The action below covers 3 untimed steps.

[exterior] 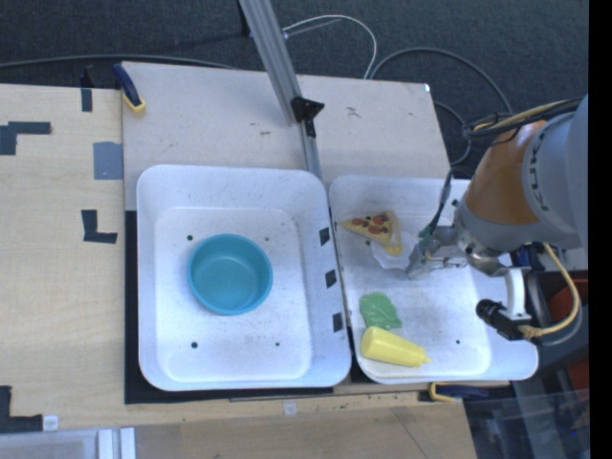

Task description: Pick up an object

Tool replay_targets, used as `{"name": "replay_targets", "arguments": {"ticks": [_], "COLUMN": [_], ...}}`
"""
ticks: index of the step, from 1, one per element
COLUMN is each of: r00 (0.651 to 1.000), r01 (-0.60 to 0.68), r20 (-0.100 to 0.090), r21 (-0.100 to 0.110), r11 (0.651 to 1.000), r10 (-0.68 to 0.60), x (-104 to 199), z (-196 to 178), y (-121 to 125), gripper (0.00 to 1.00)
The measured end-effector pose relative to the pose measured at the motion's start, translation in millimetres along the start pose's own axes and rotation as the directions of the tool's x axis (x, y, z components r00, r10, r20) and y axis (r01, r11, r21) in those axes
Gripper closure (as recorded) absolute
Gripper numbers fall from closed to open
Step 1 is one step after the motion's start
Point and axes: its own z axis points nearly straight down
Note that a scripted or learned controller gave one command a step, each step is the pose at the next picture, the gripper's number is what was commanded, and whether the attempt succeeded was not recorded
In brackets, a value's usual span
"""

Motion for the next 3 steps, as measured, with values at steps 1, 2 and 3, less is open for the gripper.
{"name": "replay_targets", "arguments": {"ticks": [1, 2, 3], "r00": [1.0, 1.0, 1.0], "r01": [-0.001, -0.001, -0.001], "r20": [0.001, 0.001, 0.0], "r21": [-0.004, -0.003, 0.001], "r11": [1.0, 1.0, 1.0], "r10": [0.001, 0.001, 0.001], "x": [3, 5, 5], "z": [-63, -105, -110], "y": [-1, 1, 2], "gripper": [1.0, 1.0, 1.0]}}
